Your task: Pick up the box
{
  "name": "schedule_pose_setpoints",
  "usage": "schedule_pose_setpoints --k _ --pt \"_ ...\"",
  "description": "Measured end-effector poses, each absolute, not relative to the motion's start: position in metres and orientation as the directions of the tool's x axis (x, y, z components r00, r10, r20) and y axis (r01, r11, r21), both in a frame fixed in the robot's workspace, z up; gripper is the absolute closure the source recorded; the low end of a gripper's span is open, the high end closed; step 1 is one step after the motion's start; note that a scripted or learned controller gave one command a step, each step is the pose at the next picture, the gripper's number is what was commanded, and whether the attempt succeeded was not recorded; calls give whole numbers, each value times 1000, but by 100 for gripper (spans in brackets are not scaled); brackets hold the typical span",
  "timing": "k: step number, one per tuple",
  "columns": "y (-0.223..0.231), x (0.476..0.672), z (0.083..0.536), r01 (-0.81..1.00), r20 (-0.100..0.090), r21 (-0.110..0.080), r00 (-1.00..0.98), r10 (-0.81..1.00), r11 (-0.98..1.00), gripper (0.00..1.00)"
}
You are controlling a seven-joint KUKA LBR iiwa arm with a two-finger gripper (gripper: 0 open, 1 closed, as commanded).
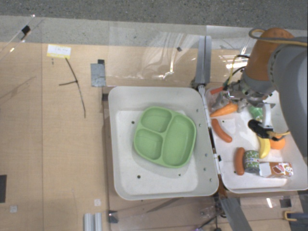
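Observation:
The box (276, 169) is a small brown and white carton lying flat near the front edge of the right bin (250, 183). Touching its left end is a green-labelled can (250, 161). My gripper (227, 98) hangs over the back left corner of that bin, just above an orange carrot (224, 111), and far from the box. The grey arm with its orange band (267, 57) comes in from the upper right and covers the bin's back right part.
The right bin also holds a sausage (222, 130), a second sausage (239, 160), a banana (264, 147), an orange piece (278, 143) and a green item (256, 112). A green divided plate (165, 137) lies in the left bin (120, 177).

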State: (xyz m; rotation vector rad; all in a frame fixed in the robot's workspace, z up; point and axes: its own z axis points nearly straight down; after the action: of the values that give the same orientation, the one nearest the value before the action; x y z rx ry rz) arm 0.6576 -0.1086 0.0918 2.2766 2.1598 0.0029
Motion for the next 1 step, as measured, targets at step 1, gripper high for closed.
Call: schedule_pose_setpoints --k 1 --pt "-107 592 194 998 -2 8 -64 998 64 0"
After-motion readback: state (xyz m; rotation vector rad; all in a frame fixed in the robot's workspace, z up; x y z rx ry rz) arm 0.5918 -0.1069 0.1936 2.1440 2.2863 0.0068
